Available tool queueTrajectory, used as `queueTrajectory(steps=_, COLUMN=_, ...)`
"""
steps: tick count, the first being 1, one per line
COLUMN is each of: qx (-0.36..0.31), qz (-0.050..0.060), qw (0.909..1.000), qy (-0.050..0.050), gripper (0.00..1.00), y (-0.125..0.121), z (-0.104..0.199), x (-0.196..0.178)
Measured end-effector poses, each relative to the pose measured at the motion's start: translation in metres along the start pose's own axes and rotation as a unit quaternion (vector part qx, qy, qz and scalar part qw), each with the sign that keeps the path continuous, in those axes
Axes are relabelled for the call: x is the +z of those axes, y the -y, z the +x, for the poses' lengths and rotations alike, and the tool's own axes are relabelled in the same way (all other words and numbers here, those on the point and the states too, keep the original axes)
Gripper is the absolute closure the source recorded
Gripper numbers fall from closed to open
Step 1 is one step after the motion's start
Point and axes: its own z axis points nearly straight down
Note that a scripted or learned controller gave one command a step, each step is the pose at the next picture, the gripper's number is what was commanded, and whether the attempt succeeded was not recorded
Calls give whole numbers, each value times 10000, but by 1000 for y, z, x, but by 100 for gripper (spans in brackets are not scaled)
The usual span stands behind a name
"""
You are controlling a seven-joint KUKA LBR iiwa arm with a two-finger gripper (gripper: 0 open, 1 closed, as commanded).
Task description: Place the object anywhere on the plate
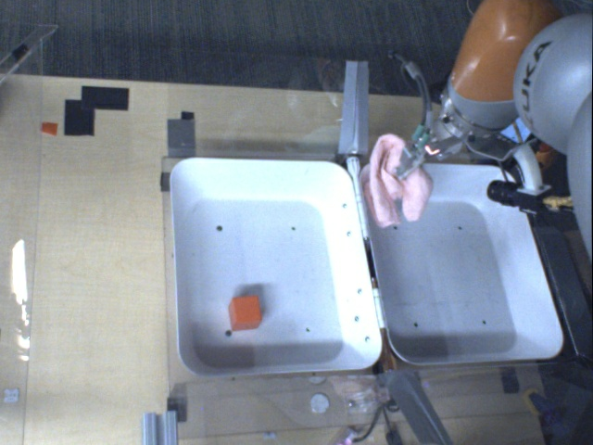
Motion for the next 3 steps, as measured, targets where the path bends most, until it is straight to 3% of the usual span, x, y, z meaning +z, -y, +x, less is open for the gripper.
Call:
queueTrajectory(steps=1, qx=-32, qz=-3, qw=10000, qy=-1, gripper=100, y=-3, z=0, x=-24)
queueTrajectory(steps=2, qx=-2039, qz=-14, qw=9790, qy=0, gripper=100, y=2, z=51, x=-37)
queueTrajectory(steps=3, qx=-3947, qz=-13, qw=9188, qy=-13, gripper=100, y=11, z=101, x=-26)
